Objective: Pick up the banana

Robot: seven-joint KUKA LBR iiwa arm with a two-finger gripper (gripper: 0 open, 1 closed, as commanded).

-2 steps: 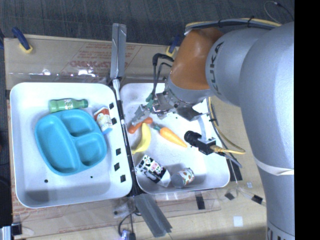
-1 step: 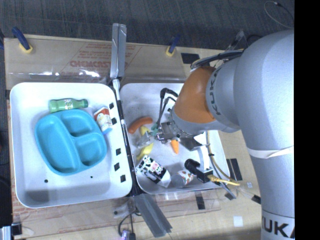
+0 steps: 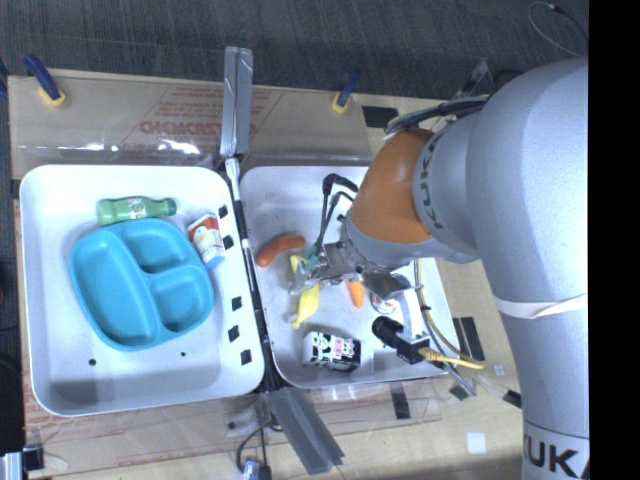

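A small yellow banana (image 3: pixel 305 303) lies in the right bin (image 3: pixel 275 193), near its middle, pointing down-left. My gripper (image 3: pixel 318 265) is right at the banana's upper end, reaching in from the right under the grey and orange wrist (image 3: pixel 400 203). The arm's bulk covers the fingers' roots, and the fingertips sit low over the banana's top.
In the right bin lie a sausage (image 3: pixel 278 249), an orange carrot piece (image 3: pixel 356 293) and a black-and-white carton (image 3: pixel 332 350). The left bin (image 3: pixel 50 368) holds a blue divided plate (image 3: pixel 140 280), a green bottle (image 3: pixel 135 208) and a small red-and-white bottle (image 3: pixel 208 240).
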